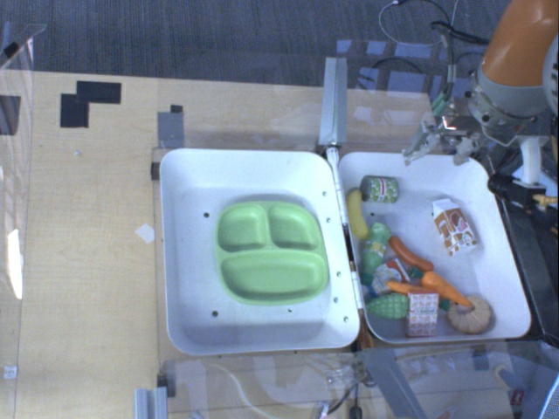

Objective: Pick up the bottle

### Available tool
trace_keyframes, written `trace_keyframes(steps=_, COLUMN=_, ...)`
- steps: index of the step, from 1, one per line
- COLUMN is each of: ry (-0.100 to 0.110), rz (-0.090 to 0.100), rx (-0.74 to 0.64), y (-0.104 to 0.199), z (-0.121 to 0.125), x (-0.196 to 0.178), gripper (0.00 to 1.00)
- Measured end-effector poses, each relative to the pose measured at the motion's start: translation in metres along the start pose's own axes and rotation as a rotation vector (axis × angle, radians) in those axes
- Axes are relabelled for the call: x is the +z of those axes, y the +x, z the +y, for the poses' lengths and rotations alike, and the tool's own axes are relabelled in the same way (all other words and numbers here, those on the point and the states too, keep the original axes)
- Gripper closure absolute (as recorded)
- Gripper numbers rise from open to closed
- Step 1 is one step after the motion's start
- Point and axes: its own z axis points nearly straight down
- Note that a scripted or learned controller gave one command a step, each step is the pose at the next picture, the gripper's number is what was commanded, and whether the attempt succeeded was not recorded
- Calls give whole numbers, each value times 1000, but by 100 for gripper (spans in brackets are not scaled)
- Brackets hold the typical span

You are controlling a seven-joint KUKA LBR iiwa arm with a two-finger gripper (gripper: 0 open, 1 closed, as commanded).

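We find the bottle [376, 250], green and lying on its side, against the left wall of the right bin [502, 234], about midway along it, just beside a yellow banana [355, 214] and touching an orange carrot [409, 253]. A green can [380, 188] lies near the bin's far left corner, a small carton [454, 227] toward the right wall. The left bin [183, 234] carries a green divided tray [272, 251]. Our gripper [441, 144] hangs over the right bin's far edge, fingers spread apart and holding nothing, well apart from the bottle.
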Motion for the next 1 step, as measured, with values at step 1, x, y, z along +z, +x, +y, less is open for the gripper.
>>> trace_keyframes(steps=1, ry=-3, rz=-1, rx=-10, y=18, z=-11, x=165, gripper=0)
